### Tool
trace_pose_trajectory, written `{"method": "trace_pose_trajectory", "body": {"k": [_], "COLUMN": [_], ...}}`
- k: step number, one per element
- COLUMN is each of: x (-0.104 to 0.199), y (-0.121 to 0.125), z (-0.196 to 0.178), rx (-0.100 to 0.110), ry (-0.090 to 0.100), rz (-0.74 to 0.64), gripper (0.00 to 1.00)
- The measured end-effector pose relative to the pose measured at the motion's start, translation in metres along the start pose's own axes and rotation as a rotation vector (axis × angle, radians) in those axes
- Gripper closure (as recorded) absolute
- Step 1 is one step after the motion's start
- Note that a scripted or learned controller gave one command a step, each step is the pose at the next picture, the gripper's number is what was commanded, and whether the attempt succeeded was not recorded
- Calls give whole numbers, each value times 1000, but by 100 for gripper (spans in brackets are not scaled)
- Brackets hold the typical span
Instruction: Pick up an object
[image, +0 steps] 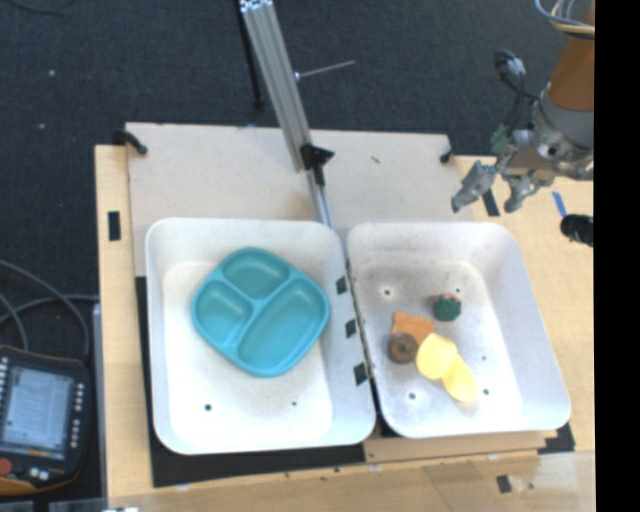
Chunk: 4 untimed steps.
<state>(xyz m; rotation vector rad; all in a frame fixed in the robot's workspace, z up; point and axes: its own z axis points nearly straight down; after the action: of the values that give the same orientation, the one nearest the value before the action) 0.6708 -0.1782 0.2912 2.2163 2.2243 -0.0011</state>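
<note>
We see the gripper (496, 194) hanging above the tabletop (400, 180) just beyond the right bin's (520, 300) far rim, its jaws spread apart with nothing between them. In that bin lie a dark green piece (446, 307), an orange piece (412, 325), a brown ring (402, 348) and a yellow piece (445, 366), clustered together; the left bin (180, 400) holds a teal divided plate (261, 310).
</note>
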Motion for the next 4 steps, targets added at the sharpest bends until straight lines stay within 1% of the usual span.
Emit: {"method": "trace_pose_trajectory", "body": {"k": [1, 2, 4], "x": [-1, -7, -18], "y": [0, -3, -6], "z": [0, 43, 167], "rx": [1, 4, 5], "ry": [-2, -2, -1], "rz": [0, 5, 6], "gripper": [0, 0, 0]}}
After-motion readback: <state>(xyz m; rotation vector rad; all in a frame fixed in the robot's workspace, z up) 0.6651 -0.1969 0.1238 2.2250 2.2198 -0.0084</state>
